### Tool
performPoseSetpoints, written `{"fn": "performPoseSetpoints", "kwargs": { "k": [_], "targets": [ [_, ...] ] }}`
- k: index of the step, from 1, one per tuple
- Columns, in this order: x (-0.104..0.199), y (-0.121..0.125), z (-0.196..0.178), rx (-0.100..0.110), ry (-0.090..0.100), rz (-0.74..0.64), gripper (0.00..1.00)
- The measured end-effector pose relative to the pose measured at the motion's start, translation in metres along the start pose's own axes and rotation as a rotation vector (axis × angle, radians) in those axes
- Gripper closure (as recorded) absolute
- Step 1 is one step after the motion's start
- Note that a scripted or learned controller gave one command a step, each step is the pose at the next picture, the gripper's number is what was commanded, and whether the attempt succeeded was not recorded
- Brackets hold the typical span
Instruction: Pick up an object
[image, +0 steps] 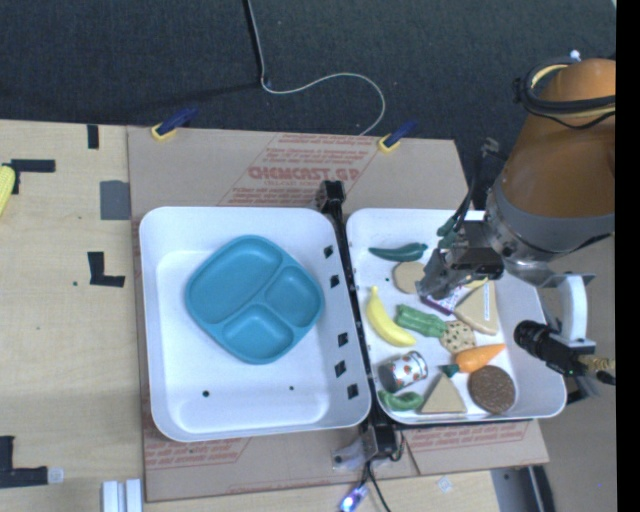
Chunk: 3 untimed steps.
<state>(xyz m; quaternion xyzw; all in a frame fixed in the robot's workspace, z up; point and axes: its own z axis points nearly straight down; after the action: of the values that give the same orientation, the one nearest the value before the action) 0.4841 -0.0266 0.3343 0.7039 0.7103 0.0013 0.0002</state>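
- Claw (447, 283) low in the right bin (540, 408), over the toy-food clutter. Whether it is spread or closed, or has anything in it, I cannot tell (dark housing hides the tips).
- No single target named; nearest candidates lie just under and beside the claw: green pod (420, 322) just below-left, yellow banana (381, 318) further left, cracker (459, 335) just below, carrot (478, 356) below-right.
- Green pepper (397, 251) sits up-left of the claw, apart from the pile.
- Brown cookie (492, 389) and silver can (404, 371) well below, near the bin's front edge.
- Blue plate (254, 297) far left of the claw, in the other bin (160, 330).
- Judgement: items are crowded, so a good grasp means settling on one piece, centring over it, descending straight, closing across its narrow axis.
- Risk: nudging neighbours or pinching two at once.
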Motion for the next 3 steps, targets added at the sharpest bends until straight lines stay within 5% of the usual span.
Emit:
{"fn": "performPoseSetpoints", "kwargs": {
  "k": [1,2,3],
  "targets": [
    [0.067,0.0,-0.027,0.002,0.0,-0.001,1.0],
    [0.092,0.0,-0.043,0.003,-0.001,0.005,1.0],
    [0.061,0.001,-0.114,-0.001,-0.002,0.008,1.0]
  ]
}}
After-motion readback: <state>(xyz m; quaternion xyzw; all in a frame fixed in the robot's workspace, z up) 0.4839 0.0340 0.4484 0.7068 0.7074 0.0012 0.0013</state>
